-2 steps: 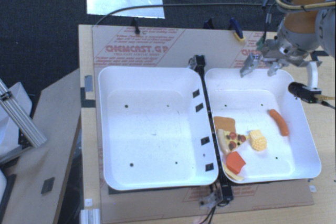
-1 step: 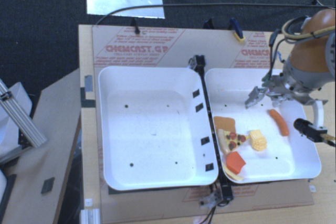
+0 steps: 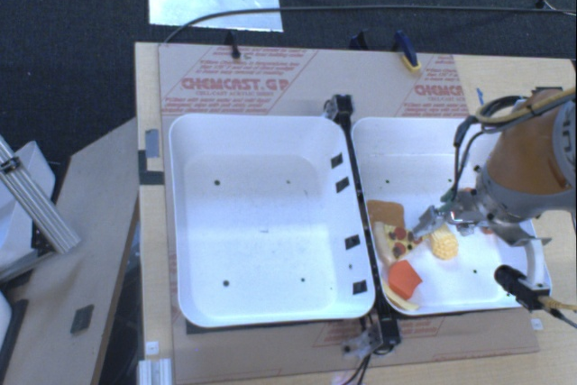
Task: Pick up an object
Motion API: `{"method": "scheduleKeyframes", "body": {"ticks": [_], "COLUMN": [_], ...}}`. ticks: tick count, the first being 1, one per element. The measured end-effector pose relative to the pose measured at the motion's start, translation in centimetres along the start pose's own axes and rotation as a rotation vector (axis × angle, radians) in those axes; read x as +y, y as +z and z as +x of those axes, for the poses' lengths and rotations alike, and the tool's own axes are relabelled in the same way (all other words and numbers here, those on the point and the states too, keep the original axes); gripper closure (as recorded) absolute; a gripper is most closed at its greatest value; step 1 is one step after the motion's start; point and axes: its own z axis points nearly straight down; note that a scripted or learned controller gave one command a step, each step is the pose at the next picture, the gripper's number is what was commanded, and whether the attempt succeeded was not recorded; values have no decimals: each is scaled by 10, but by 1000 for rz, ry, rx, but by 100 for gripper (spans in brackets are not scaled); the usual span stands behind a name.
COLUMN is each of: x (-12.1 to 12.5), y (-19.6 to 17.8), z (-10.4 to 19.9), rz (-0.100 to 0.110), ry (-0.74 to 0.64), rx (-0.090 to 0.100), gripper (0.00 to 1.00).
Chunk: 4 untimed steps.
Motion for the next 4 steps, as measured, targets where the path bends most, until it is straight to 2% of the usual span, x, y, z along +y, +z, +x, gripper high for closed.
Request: {"method": "scheduleKeyframes", "body": {"ticks": [1, 2, 3, 4], "x": [34, 8, 56, -11], "y": [-140, 13, 30, 30], "z": [33, 51, 12, 26], "rz": [-25, 3, -13, -11], "ry": [-11, -3, -2, 0], "rx": [-5, 0, -3, -4], "gripper": [0, 0, 0, 0]}}
